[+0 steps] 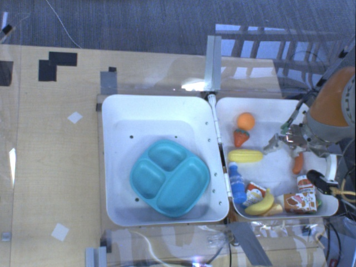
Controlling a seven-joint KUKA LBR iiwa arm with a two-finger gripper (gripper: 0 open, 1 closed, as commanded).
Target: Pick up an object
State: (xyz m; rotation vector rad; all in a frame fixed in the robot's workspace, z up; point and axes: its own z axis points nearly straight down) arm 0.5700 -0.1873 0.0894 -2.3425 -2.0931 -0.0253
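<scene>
Banana (262,204) — yellow, curved, at the near rim of the right bin (261,111), touching a small red-and-white packet (254,192) on its far side. Blue bottle (237,183): just left of the banana, against the bin's left wall. Printed carton (301,201): just right of the banana, near the bin's front right corner. Corn cob (245,157): beyond the banana, lying crosswise. Strawberry (240,137) and orange (246,120): further beyond the corn, toward the bin's far side. Small red-orange item (298,163): right of the corn, kind unclear.

Pincer (273,145) — hangs over the right bin, beyond and right of the banana, just right of the corn; whether its fingers are apart or together cannot be told, and nothing is seen between them.

Left bin (161,105): holds a blue divided plate (169,177). Both bins rest on the desk (44,166).
</scene>
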